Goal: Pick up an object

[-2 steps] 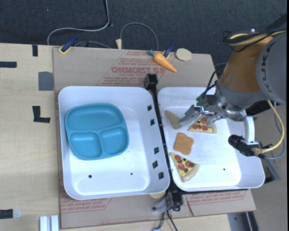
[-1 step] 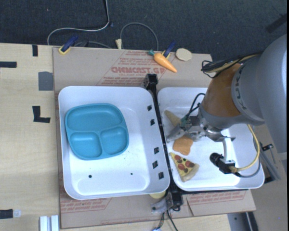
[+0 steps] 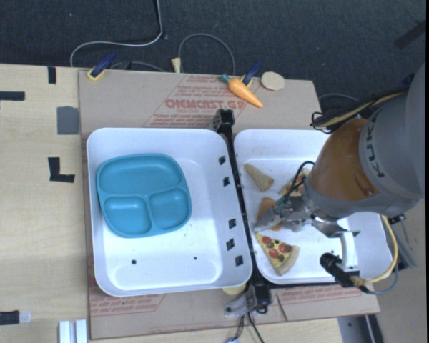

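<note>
Three toy food pieces in the right-hand shallow white bin, all in its left half: a tan wedge-shaped piece toward the far side, a small brown chunk at mid-depth, and a plastic pizza slice with red toppings near the front wall. Lying well apart from one another, none lifted off the bin floor. Just beside the brown chunk, touching or nearly so, the two-finger gripper, low over the bin between wedge and pizza slice. Impossible to tell how its grip stands, or whether anything sits inside it. Behind it, to the right, the grey arm with its orange band, covering much of that bin. Across the black divider, the left white bin, with a light blue three-compartment plate lying flat in its far left part. Under both bins, a brown printed cardboard sheet; on its far edge, an orange toy carrot and, near it, a round beige disc.
</note>
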